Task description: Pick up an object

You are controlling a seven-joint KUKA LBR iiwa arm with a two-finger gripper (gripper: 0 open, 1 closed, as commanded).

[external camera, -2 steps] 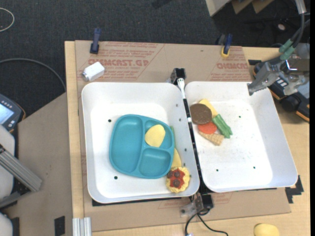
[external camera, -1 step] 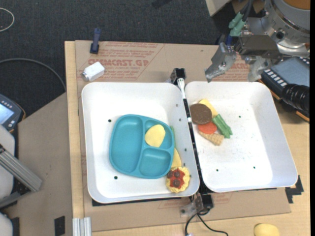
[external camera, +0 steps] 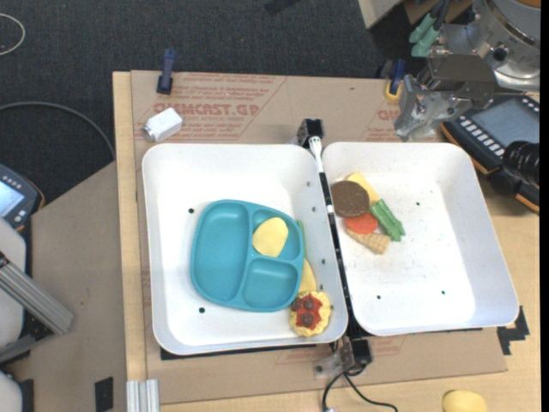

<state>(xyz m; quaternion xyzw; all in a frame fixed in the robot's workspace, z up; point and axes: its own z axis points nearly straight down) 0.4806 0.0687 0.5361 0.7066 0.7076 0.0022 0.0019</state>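
My gripper (external camera: 413, 120) hangs at the top right, above the far rim of the right bin (external camera: 446, 273), with nothing seen between its fingers. In the right bin's near-left part lies a small cluster: a brown round cookie (external camera: 350, 198), a yellow piece (external camera: 361, 184) behind it, a red slice (external camera: 362, 224), a green bean pod (external camera: 388, 219) and a tan wafer (external camera: 373, 242). The left bin (external camera: 171, 187) holds a blue divided tray (external camera: 225, 256) with a yellow lemon-like piece (external camera: 271, 237) in one compartment. A small pizza toy (external camera: 310, 312) lies at that bin's near right corner.
A yellow piece (external camera: 307, 275) peeks out beside the tray's right edge. A white block (external camera: 163, 124) and a blue clamp (external camera: 165, 69) sit on the cardboard behind the left bin. Black equipment (external camera: 515, 157) stands to the right of the bins.
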